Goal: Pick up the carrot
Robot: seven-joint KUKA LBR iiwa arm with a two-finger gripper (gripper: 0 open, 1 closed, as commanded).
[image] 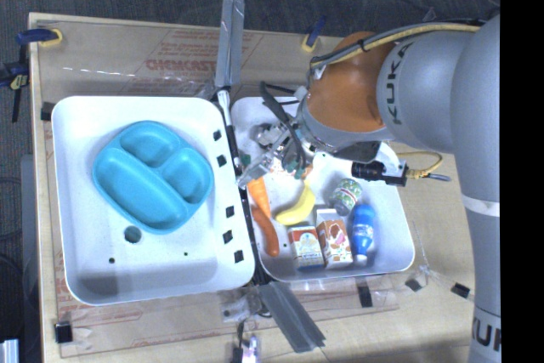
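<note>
Carrot, a long orange tapered one [263,216], lies along the left wall of the right shallow white bin [399,255], free of any grasp, with a yellow banana [297,207] just beside it and two small juice cartons [322,242], a blue bottle [362,233] and a green-labelled can [347,194] further right. The metal fingers [260,163] hover just above the carrot's upper end, though whether they are open or closed cannot be told. In the left white bin [85,268] on the desk [102,55] sits a blue divided plastic plate [153,174].
</note>
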